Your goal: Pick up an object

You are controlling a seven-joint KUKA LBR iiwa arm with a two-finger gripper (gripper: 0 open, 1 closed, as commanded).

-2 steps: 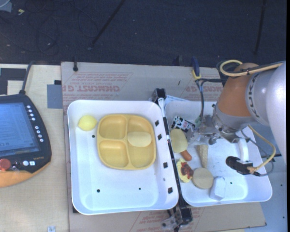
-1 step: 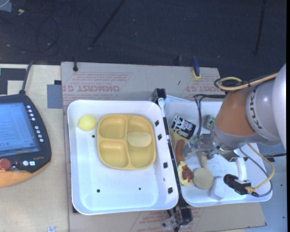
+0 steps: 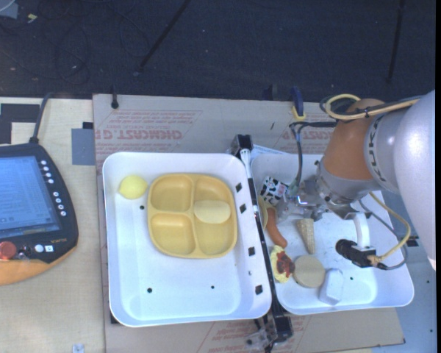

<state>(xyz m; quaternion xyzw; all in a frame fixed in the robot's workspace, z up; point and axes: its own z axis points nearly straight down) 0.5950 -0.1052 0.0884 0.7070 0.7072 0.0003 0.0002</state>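
My gripper (image 3: pixel 303 203) reaches down into the right bin (image 3: pixel 397 293), near its back left part, below the orange wrist band. A black-and-white patterned toy (image 3: pixel 273 190) lies just left of it. A tan cone (image 3: pixel 306 234) lies just in front of it, and a brown sausage (image 3: pixel 275 234) lies to the front left. Nearer the front are a red-and-yellow piece (image 3: pixel 283 263), a round beige disc (image 3: pixel 309 271) and a pale grey block (image 3: pixel 331 286). Nothing is visibly held.
The left bin (image 3: pixel 176 300) holds a yellow divided plate (image 3: pixel 175 230) with a pale round piece (image 3: pixel 212 212) in its back right compartment, and a yellow ball (image 3: pixel 132 187) at the back left. A tablet-like pendant (image 3: pixel 26 204) lies on the bench at far left.
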